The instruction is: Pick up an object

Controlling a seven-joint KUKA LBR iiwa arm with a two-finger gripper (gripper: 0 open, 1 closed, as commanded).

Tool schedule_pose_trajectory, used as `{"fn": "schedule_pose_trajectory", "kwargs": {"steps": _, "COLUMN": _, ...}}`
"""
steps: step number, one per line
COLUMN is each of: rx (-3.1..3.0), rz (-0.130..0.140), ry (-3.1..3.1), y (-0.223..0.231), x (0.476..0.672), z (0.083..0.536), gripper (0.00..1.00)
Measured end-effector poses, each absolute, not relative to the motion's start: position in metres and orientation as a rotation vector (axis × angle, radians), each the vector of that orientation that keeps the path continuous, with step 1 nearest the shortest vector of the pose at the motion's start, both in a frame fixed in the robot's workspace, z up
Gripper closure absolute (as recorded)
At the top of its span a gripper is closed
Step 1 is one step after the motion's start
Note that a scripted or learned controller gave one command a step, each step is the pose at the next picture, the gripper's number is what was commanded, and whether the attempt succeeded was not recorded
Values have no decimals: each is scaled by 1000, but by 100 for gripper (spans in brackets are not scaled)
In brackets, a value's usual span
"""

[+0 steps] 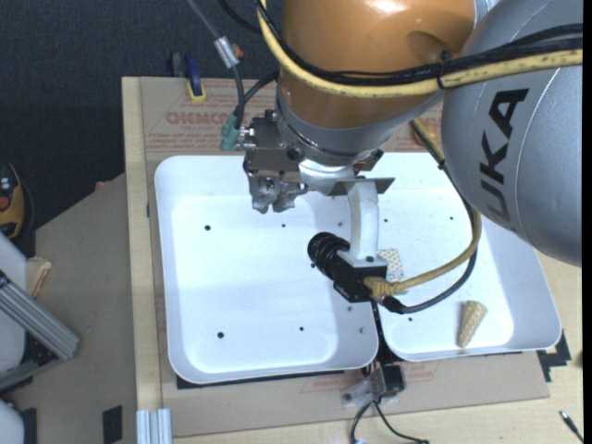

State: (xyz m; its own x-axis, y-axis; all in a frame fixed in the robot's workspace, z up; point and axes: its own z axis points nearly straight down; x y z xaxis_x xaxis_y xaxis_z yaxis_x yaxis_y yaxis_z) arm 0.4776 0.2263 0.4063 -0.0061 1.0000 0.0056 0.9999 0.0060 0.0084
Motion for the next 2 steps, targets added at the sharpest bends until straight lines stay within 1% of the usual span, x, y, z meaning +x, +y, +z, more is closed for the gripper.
{"fn": "schedule_pose_trajectory", "kwargs": {"steps": 1, "rx": 2225, "rz": -15, "ry": 2223, "y": 224, "x": 478, "z": 318, "gripper": 100}}
{"fn": "schedule_pose_trajectory", "kwargs": {"steps": 2, "rx": 2215, "rz": 32, "ry": 2219, "y": 224, "x": 480, "z": 491, "gripper": 100}}
